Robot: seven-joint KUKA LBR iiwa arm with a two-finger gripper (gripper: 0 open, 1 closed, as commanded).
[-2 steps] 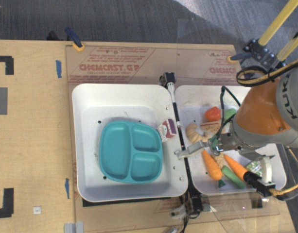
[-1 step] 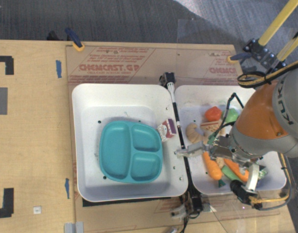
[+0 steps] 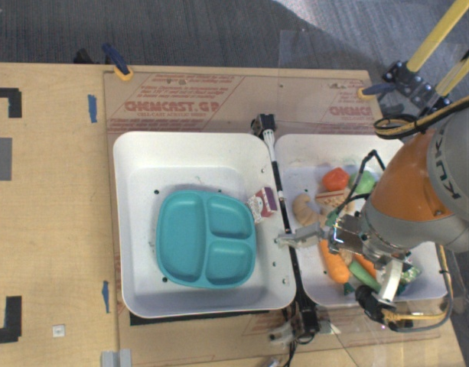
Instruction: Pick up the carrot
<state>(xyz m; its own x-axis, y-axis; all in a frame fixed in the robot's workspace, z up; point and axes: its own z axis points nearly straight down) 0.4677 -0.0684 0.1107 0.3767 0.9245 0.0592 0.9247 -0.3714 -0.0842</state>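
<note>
two white bins (image 3: 135,205) on cardboard (image 3: 173,102) printed "chemcast gp" (red); end effector (image 3: 314,235) beside carrot (image 3: 335,264), grip state unclear.

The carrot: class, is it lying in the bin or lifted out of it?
Lying in. The carrot rests on the floor of the right bin, among other food items, beside the gripper.

tray (image 3: 206,239) in left bin (image 3: 135,205), carrot (image 3: 335,263) in right bin (image 3: 299,167)

A pale wooden tabletop (image 3: 50,228) lies under a cardboard sheet (image 3: 234,98); beyond it, dark grey floor (image 3: 180,14), perhaps carpet, catches slanting light.
</note>
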